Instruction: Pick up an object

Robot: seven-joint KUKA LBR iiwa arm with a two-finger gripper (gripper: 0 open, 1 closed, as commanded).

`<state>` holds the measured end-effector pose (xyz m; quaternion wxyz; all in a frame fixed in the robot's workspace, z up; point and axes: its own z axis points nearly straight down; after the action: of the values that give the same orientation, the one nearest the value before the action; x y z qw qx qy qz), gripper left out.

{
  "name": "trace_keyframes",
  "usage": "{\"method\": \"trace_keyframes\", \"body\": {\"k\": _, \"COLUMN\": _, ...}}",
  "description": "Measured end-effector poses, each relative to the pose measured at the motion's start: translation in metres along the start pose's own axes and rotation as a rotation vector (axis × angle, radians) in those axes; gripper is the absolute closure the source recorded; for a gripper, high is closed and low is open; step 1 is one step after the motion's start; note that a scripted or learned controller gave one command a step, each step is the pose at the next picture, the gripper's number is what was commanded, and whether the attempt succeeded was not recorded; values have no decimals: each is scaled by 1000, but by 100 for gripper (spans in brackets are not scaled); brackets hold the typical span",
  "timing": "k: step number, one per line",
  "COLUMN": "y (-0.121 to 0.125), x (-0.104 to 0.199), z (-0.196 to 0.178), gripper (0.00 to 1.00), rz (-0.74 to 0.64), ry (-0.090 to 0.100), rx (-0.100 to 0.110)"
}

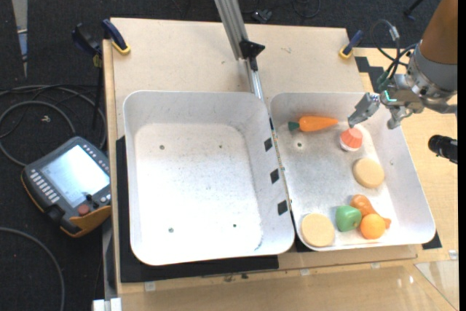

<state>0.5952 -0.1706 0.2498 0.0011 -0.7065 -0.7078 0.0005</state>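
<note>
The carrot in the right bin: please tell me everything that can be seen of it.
The carrot looks like a toy, apparently smooth plastic: an orange tapered body with a small green stem end. It lies flat on the floor of the right bin, near the far wall, green end toward the divider between the bins and thin tip pointing at the gripper. The gripper is close to that tip but nothing shows it gripping the carrot. No other item touches it.

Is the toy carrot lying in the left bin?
No, the carrot lies in the right bin, near its far edge, close to the gripper.
</note>
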Motion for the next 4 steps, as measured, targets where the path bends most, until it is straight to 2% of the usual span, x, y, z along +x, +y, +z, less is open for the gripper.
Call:
{"method": "trace_keyframes", "body": {"k": 1, "y": 1, "x": 0, "z": -1, "gripper": 0, "rz": 0, "ry": 0, "rx": -2}}
{"method": "trace_keyframes", "body": {"k": 2, "y": 0, "x": -10, "z": 53, "gripper": 0, "rz": 3, "ry": 0, "rx": 3}}
{"method": "trace_keyframes", "body": {"k": 4, "y": -2, "x": -8, "z": 150, "gripper": 0, "rz": 3, "ry": 0, "rx": 3}}
